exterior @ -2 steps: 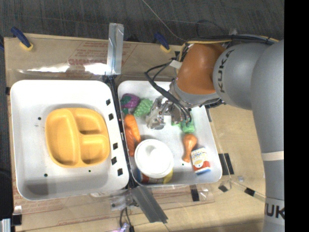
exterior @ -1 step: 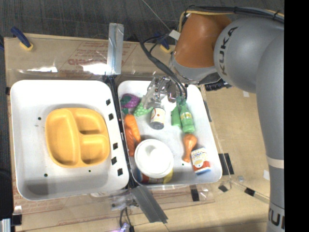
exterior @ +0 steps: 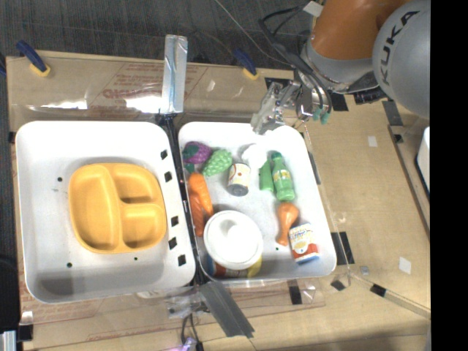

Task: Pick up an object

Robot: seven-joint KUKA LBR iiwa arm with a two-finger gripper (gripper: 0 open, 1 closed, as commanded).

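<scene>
Green plastic bottle (exterior: 280,175) lies nearly upright in picture, below the jaws; small grey can (exterior: 239,179) lies left of it, also below.

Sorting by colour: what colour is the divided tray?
Yellow divided tray, left bin, camera view.

Position: one fixed camera above the surface (exterior: 380,218), looking down at a slant.
Facing: toward the two white bins, left bin (exterior: 36,218) beside right bin (exterior: 311,174).
Nearness: mid-range; both bins fit whole.
Arm side: the arm (exterior: 365,28) enters right of the right bin.
</scene>
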